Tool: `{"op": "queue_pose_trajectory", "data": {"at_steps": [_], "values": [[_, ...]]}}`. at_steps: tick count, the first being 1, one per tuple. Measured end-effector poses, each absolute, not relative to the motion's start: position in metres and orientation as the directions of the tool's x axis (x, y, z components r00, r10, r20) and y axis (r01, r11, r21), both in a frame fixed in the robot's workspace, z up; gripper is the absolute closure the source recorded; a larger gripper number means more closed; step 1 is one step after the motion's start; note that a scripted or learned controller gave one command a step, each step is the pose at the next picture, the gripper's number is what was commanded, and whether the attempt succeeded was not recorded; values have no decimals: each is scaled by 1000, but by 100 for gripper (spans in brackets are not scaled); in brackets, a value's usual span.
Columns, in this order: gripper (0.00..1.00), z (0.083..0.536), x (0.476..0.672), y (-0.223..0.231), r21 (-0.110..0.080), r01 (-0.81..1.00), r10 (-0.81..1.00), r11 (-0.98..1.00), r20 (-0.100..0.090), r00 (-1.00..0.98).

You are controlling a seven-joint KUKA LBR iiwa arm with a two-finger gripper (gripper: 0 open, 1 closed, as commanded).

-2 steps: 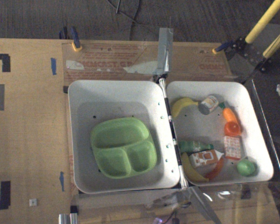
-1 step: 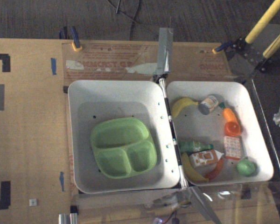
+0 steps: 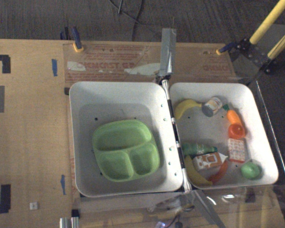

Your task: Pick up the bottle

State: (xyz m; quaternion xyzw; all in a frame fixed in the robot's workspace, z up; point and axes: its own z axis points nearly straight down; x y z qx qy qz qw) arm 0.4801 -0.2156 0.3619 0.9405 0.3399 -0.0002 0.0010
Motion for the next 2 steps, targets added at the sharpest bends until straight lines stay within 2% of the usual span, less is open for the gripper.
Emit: {"op": "queue_pose_trajectory", "data": {"at_steps": [1, 2], "values": [[100, 372, 481, -215, 3, 641, 641, -767, -2, 767], [100, 334, 500, -218, -3, 211, 211, -978, -4, 978]]}}
